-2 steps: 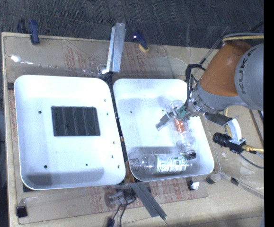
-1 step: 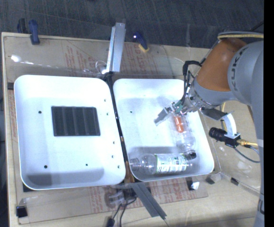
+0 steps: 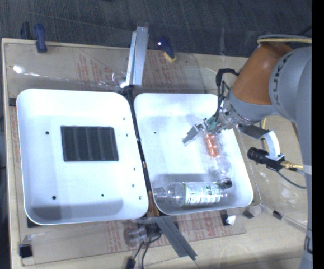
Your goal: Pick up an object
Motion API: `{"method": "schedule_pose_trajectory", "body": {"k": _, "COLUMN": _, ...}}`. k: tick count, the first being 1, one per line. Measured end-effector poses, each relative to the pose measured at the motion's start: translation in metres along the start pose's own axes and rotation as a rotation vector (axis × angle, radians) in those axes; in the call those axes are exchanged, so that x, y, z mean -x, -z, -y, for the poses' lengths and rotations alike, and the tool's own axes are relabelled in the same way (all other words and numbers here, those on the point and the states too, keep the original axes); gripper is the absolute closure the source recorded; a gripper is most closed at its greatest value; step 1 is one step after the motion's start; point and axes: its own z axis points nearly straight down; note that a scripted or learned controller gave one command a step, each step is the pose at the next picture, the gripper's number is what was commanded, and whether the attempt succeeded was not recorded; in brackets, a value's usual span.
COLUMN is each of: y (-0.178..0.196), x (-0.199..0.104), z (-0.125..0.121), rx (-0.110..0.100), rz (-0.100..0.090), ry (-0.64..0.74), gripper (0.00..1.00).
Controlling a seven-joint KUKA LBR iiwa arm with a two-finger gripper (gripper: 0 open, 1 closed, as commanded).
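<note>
The gripper (image 3: 205,129) hung low in the right bin (image 3: 167,108), above the upper end of a small clear bottle (image 3: 216,156) with an orange label. That bottle's long axis ran from the gripper down toward the near wall, its dark cap at the lower end. A larger clear bottle (image 3: 191,193) lay crosswise along the near wall, cap seemingly rightward. Whether the fingers were spread or closed could not be told. The left bin (image 3: 38,114) held a dark ribbed block (image 3: 89,143).

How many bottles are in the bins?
2, both in the right bin: one clear bottle lying along its near edge, another just under the gripper.
</note>
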Motion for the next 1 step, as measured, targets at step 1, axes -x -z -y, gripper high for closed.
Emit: {"method": "schedule_pose_trajectory", "body": {"k": 1, "y": -0.0043, "x": 0.0002, "z": -0.0023, "rx": -0.001, "rz": -0.001, "ry": 0.008, "gripper": 0.00}}
